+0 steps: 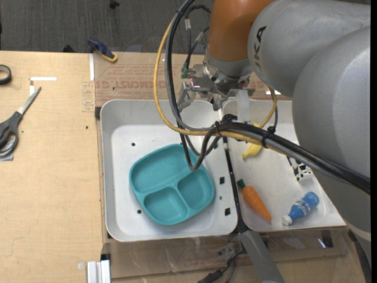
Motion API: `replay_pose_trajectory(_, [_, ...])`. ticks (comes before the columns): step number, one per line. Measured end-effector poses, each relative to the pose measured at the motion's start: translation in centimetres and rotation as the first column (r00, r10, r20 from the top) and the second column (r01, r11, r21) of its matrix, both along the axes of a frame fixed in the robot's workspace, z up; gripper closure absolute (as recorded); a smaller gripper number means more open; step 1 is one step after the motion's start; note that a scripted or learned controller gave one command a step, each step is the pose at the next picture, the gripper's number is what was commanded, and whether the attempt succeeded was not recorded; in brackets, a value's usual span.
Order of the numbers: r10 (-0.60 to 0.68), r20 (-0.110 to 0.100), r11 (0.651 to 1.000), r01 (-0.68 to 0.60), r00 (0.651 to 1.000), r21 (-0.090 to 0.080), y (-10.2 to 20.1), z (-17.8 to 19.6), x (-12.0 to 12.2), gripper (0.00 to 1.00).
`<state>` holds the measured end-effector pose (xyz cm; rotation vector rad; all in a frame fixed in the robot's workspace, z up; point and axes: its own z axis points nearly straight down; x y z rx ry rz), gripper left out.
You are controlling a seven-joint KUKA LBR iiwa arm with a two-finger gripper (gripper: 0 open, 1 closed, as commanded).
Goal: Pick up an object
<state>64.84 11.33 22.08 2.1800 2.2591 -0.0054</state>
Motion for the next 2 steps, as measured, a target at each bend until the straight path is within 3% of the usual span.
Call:
replay_pose_trajectory(1, [-0.254,0.000,0.967,0.254,0.967,0.001,6.9,-9.7,-2.5,0.00])
replay_pose_trajectory(2, [-0.340,-0.001,0.941,0.340,0.941,0.005,11.7,-12.9,-12.4,0.00])
